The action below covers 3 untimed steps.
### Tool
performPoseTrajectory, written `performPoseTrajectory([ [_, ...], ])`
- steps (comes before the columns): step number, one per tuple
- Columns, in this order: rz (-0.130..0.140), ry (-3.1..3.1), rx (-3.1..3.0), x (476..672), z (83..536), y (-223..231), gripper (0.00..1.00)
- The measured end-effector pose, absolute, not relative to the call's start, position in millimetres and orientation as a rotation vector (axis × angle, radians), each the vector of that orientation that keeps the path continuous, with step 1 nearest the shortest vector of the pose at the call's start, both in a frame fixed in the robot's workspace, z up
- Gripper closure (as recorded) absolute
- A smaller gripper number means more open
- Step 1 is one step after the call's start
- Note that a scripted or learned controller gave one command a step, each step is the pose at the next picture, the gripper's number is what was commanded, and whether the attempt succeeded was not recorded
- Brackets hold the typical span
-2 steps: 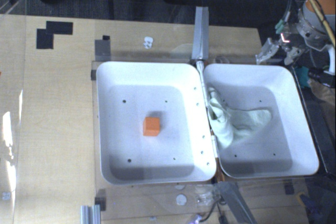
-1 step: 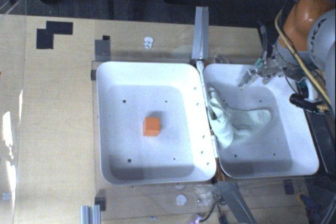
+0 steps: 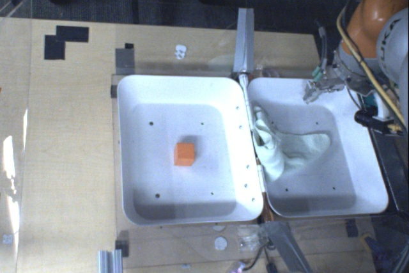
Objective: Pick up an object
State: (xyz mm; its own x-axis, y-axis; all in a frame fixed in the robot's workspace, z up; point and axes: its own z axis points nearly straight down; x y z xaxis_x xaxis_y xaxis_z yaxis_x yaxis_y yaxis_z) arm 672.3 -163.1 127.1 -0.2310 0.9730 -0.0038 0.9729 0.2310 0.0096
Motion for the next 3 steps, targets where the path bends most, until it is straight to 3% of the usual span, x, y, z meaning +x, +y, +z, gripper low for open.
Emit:
performPoseTrajectory([
  [1, 0.005, 2.569, 1.799, 670.7, 172.6, -106.7, 1.0],
  [2, 0.01, 2.568, 1.792, 672.7, 183.7, -105.2, 1.0],
  [3, 0.004, 2.62, 1.726, 670.1, 191.1, -63.9, 1.0],
])
